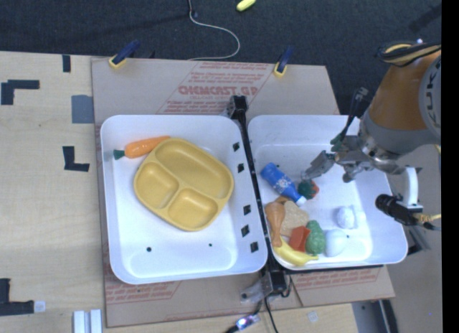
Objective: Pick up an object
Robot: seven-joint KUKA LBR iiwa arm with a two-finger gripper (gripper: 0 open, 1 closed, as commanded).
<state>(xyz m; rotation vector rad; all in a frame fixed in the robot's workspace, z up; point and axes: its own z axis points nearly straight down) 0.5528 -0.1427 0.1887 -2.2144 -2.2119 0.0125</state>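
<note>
My gripper [328, 176] hangs over the middle of the right bin [287, 129], open, with nothing between its fingers. Its left finger [314, 166] reaches down-left and ends just above the cap end of a blue bottle [277, 179] that lies slanted in the bin. Below the bottle sits a heap of toy food: a tan drumstick [275, 221], a slice of toast [293, 217], a red piece [299, 239], a green piece [314, 234] and a banana [295, 255]. A white ball [346, 217] lies to the right of the heap, below the gripper.
The left bin [115, 202] holds a yellow divided plate [183, 183] and an orange carrot [143, 146] at its upper left. A black divider [247, 174] separates the bins. A small yellow object [246, 3] and a cable [215, 30] lie on the dark floor behind.
</note>
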